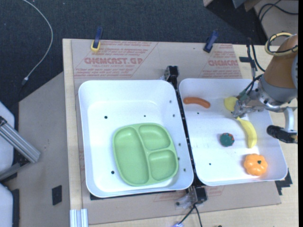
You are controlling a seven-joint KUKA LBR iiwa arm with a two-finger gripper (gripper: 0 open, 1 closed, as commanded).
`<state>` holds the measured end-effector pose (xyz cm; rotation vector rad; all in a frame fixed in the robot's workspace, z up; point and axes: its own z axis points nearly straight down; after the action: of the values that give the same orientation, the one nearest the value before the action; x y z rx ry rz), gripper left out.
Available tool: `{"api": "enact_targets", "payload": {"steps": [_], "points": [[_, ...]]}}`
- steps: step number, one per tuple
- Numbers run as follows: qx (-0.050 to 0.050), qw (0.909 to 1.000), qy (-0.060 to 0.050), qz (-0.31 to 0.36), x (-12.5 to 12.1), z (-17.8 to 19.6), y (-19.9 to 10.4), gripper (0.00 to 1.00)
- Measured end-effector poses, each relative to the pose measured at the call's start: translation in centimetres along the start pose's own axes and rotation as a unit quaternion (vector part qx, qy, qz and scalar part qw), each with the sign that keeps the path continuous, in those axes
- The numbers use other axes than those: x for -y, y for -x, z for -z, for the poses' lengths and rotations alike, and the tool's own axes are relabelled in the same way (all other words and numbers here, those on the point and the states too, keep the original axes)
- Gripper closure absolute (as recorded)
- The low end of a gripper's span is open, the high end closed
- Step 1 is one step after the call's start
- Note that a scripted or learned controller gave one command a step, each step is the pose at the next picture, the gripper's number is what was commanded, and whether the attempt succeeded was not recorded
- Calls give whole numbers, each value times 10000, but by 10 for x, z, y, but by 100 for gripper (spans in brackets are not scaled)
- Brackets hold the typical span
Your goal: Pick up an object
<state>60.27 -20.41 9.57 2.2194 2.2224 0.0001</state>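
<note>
Yellow banana (249, 132), curved, lies in the right bin (208, 171) near its right edge, stem end up toward the gripper (239, 109). Gripper sits low at the bin's far right area, just above the banana's upper tip & beside a small yellow item (230, 103) w/ a rounded shape; can't tell what that is, nor if anything is gripped. Same bin: orange hot dog (196, 101) near the far edge, dark teal ball (227, 139) mid-bin just left of the banana, orange pumpkin (255, 165) at the near right corner. Left bin (94, 98) carries a green 3-compartment tray (143, 153), toward its near edge.
</note>
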Motion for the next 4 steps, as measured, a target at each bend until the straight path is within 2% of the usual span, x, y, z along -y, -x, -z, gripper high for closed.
{"api": "enact_targets", "payload": {"steps": [1,3,4], "points": [[8,10000,20,-9,4,45,3,100],[15,10000,40,2,-3,155,-7,100],[-11,10000,-4,20,-1,162,-61,100]]}}
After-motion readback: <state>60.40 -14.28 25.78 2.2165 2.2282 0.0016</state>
